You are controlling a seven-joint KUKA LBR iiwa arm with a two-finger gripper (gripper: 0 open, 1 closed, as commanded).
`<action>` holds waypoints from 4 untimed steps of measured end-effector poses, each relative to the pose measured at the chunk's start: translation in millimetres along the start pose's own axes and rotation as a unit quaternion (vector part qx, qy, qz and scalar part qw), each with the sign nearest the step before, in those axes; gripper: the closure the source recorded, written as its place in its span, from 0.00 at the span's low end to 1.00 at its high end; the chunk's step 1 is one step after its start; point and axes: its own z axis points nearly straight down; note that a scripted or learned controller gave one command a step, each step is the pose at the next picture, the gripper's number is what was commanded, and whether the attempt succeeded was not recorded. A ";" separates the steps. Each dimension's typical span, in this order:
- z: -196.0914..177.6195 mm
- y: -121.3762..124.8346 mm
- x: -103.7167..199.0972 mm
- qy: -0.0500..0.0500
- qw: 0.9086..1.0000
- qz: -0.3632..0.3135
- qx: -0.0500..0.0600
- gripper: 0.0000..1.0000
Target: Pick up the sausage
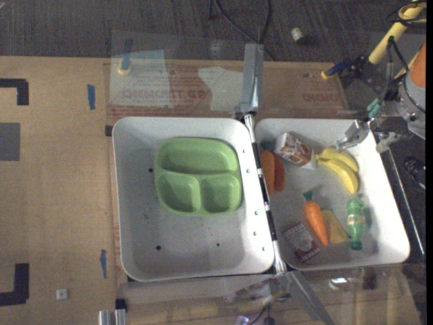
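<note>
My gripper [352, 135] hangs over the top right part of the right bin [396, 215], just above the bananas [342, 168]. From up here it looks small and grey, and I cannot tell if it is apart or together. I see nothing held in it.

The sausage [279, 173] is in the same bin, over on the left side near the wall between the two bins. It is dark red and lies flat. It is right beside an orange carrot [268, 170], and the two look like they touch along their sides. A little juice box [295, 149] lies just up and to the right of the sausage. My gripper is well apart from the sausage, with the juice box and the bananas in between.

Lower in that bin there is a second carrot [315, 223], a yellow thing [333, 227] next to it, a green bottle [355, 221] and a red packet [301, 241].

The left bin [135, 229] has a green plate [198, 175] with three parts in it
</note>
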 end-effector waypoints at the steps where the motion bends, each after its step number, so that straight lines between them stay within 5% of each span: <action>1: 111.0 -82.5 61.0 0.001 0.999 -0.039 0.001 0.00; 2: 81.1 -63.4 118.1 0.001 1.000 -0.026 0.001 0.00; 3: 81.2 -74.7 121.3 0.001 0.999 -0.036 0.002 0.00; 4: 121.0 -97.9 64.5 0.001 1.000 -0.005 0.002 0.00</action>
